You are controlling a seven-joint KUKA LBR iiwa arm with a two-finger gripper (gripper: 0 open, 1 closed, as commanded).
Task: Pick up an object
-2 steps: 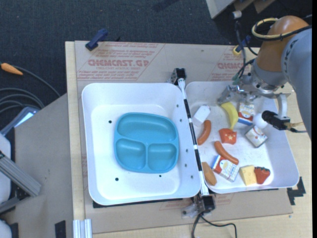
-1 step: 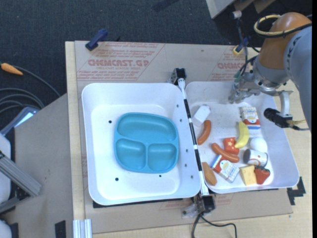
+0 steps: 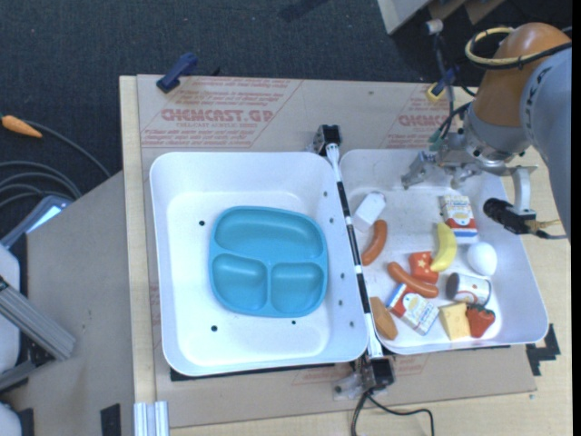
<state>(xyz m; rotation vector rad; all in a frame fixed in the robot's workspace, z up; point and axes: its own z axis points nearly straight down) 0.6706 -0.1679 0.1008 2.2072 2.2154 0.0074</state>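
Over right bin [image 3: 526,284], twelve o'clock corner: end effector [image 3: 447,163], finger state cannot be told, nothing seen held.
Nearest candidate: small carton [image 3: 458,216], white with red and blue print, lying just at six o'clock of the end effector, touching banana [image 3: 443,247] at its lower end. Judged light, stiff-walled, slightly crushable; best taken across its short sides. Further stock, toward six o'clock: white egg [image 3: 481,259], two sausages [image 3: 374,241], white block [image 3: 369,210], cheese wedge [image 3: 454,321], all looking like toys. Left bin [image 3: 172,243] carries blue divided plate [image 3: 269,262]. Both sit on the cardboard-lined surface [image 3: 227,116].
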